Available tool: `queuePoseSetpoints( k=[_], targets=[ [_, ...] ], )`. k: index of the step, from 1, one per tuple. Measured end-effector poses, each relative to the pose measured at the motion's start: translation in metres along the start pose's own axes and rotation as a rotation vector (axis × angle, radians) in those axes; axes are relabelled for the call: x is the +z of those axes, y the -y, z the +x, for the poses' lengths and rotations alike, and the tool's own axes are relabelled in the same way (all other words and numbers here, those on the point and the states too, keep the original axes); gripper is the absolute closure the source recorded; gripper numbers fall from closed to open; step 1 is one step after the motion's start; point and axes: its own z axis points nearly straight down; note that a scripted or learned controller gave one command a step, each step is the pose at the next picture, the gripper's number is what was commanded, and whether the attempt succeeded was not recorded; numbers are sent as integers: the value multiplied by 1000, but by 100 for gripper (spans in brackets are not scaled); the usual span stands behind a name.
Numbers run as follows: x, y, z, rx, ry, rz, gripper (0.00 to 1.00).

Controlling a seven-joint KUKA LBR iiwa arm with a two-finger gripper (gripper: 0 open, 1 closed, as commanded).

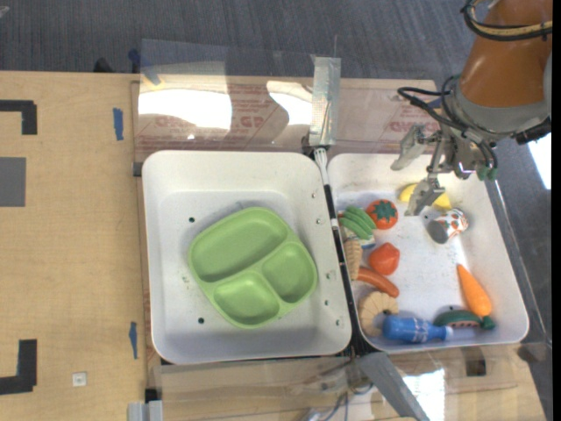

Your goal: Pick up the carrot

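Risk, wrong pick: the pincer (pixel 427 198) hung over a yellow piece (pixel 412 191) and a pale, mottled toy (pixel 446 225) at the far end of the right bin (pixel 508 235); a descent from there would likely have closed on one of those, not on the carrot (pixel 474 290).
Risk, crowding: a dark green item (pixel 466 319) and a blue bottle (pixel 412 328) lay just beyond the carrot's tip on the side away from the pincer, so a long reach could have nudged them.
Risk, wall: the carrot sat near the bin's right rim, and a finger might have caught it.
Carrot: well apart from the pincer, toward the near end of the bin, orange, lying slantwise.
Pincer: fingers looked spread with nothing between them, though glare made this hard to judge.
Arm: grey wrist with orange band (pixel 507 33) above, entering from the right, tool pointing down.
Other bin: green divided plate (pixel 254 266) far to the pincer's left.
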Motion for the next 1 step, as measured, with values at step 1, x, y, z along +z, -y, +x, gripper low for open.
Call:
queuePoseSetpoints(
  k=[1],
  targets=[
    [74, 57, 66, -84, -9, -1, 0]
  ],
)
